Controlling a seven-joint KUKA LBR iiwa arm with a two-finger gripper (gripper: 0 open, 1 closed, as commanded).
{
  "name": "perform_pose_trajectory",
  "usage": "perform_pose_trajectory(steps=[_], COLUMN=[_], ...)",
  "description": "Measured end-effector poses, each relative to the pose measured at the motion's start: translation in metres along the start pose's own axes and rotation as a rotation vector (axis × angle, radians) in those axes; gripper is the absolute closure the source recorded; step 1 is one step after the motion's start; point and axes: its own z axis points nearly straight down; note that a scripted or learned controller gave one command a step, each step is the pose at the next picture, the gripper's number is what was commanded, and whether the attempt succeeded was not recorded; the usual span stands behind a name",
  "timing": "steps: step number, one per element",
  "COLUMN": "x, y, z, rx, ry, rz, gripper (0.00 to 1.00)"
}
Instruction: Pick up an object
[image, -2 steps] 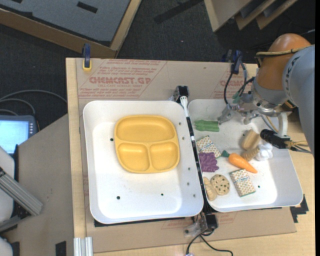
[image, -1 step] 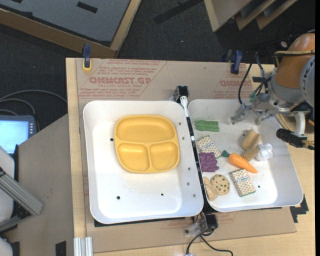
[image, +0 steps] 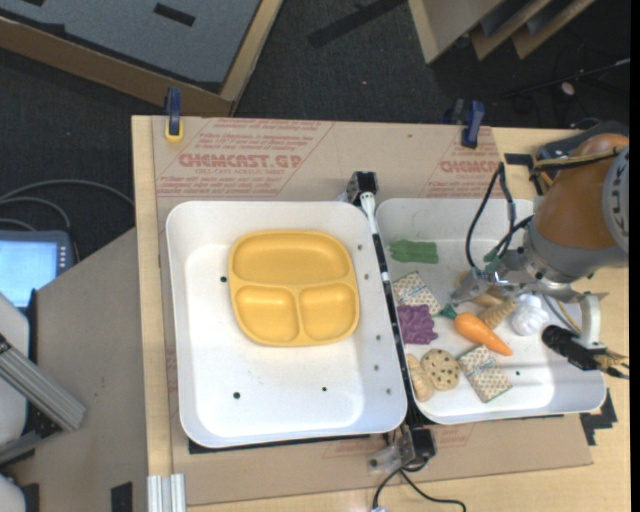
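Note:
The right bin (image: 520, 398) holds several small toy foods. An orange carrot (image: 483, 334) lies near its middle, a purple grape bunch (image: 415, 323) to its left, and a green flat piece (image: 414, 251) near the far wall. A round spotted cookie (image: 439, 369) and a patterned square cracker (image: 487, 380) sit toward the front, and another patterned cracker (image: 413, 293) lies beside the grapes. The gripper (image: 489, 296) hangs low over the bin just above the carrot, close to a tan piece (image: 490, 298) that it partly hides. A whitish object (image: 526, 317) lies right of the carrot.
The left bin (image: 200, 380) carries a yellow three-compartment plate (image: 294, 286). The grey and orange arm (image: 585, 215) covers the right bin's far right corner, with black cables (image: 490, 215) looping over it. A black clamp (image: 362, 186) sits between the bins at the back.

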Motion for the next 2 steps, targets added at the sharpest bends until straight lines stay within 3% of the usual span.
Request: perform_pose_trajectory(steps=[1, 2], x=[-0.0027, -0.0027], y=[0.0041, 0.0039], z=[-0.0112, -0.0105], rx=[-0.011, -0.011], ry=[-0.005, -0.005], rz=[0.001, 0.001], gripper=[1.0, 0.0])
